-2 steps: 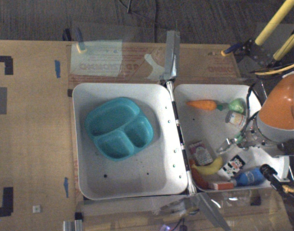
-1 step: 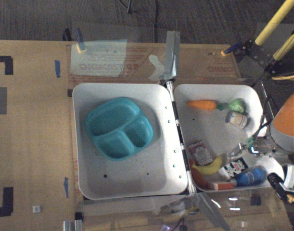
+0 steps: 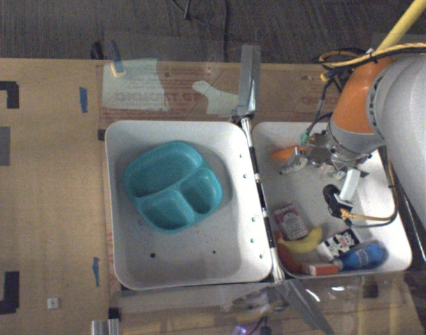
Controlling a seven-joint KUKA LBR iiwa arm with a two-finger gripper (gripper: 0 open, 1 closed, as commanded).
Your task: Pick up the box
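Camera view: the small box (image 3: 291, 222) lies flat in the right bin (image 3: 380, 208), just beside the banana (image 3: 301, 243). It looks light, stiff cardboard; I would pinch its two longer sides. Whether the pincer (image 3: 307, 155) is released or clenched, I cannot tell.

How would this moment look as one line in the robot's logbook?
arm: over right bin, far end | box: flat in right bin, near banana, untouched | left bin: teal tray
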